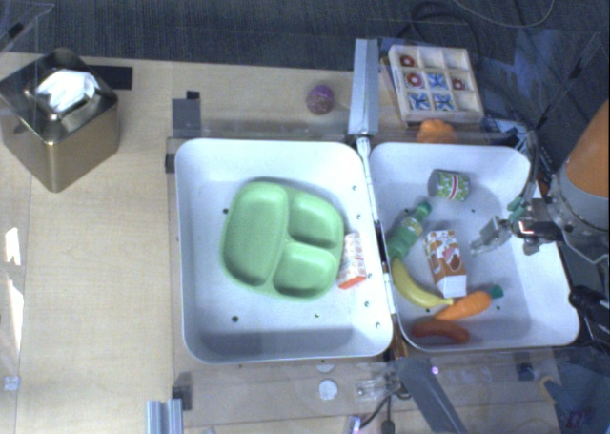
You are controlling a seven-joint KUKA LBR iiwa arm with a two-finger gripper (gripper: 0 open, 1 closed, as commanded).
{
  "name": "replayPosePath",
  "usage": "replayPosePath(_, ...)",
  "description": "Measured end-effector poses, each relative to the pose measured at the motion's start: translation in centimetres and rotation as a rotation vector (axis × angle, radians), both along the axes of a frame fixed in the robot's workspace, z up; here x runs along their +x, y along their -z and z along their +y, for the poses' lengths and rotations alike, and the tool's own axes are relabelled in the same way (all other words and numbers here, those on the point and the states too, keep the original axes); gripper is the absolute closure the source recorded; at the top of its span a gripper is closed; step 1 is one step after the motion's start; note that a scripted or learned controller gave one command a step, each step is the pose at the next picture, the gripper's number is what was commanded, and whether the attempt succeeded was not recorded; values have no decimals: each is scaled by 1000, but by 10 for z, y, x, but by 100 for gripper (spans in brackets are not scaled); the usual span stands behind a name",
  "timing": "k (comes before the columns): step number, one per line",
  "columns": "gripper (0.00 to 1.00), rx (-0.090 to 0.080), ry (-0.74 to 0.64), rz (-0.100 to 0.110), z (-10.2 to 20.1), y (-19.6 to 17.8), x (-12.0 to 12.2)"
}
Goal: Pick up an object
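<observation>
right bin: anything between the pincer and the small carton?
No. In the camera view the pincer hovers right of the small carton, and between them shows just bare white floor of the right bin. The carrot lies below that stretch.

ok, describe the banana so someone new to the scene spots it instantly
Find the right-hand white bin, the one crowded with small items. Near its left wall, toward the front, lies the banana, a curved yellow shape below the green bottle. It is the one yellow item; the carrot touching its end is orange.

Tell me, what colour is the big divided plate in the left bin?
Light green. The divided plate shows clearly in the camera view.
</observation>
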State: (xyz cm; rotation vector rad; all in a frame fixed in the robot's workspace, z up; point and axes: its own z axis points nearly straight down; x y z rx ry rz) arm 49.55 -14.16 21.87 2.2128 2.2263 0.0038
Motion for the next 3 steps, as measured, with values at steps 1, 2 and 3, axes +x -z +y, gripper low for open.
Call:
replayPosePath(1,0,0,-217,0,47,117,34)
replayPosePath(2,100,-1,-217,-6,47,106,36)
replayPosePath(3,100,-1,-180,-4,90,33,51)
